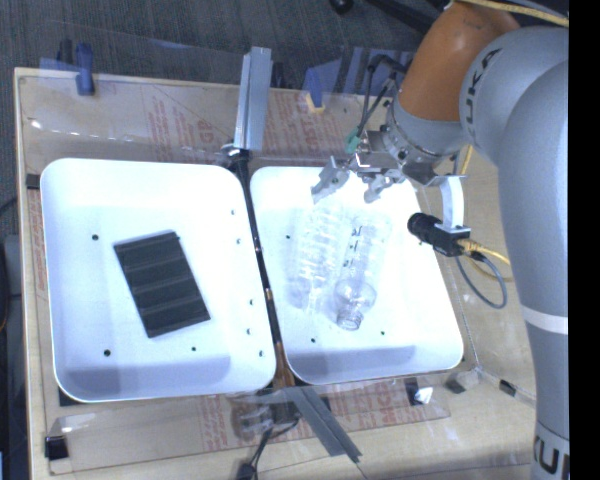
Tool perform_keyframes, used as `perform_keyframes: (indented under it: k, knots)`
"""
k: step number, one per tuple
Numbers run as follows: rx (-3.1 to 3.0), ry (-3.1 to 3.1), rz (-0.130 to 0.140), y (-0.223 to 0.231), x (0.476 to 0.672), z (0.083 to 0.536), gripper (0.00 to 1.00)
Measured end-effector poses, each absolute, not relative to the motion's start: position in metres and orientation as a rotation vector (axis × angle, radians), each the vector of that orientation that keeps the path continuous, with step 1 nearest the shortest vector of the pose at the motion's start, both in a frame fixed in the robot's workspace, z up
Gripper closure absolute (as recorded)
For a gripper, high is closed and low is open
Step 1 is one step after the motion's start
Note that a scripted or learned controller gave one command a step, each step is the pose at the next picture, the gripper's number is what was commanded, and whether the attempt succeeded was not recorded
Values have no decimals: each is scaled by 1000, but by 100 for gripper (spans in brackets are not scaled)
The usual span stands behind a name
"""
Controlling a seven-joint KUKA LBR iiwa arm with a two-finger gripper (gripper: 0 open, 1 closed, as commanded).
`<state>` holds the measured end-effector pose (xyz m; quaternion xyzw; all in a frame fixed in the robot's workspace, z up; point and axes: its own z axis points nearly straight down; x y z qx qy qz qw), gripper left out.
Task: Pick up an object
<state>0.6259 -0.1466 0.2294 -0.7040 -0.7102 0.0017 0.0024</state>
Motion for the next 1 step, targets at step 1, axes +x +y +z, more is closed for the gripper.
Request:
perform_keyframes:
  k: [1]
  knots:
    - [-2218, -2220, 5, -160, 568, 171, 0]
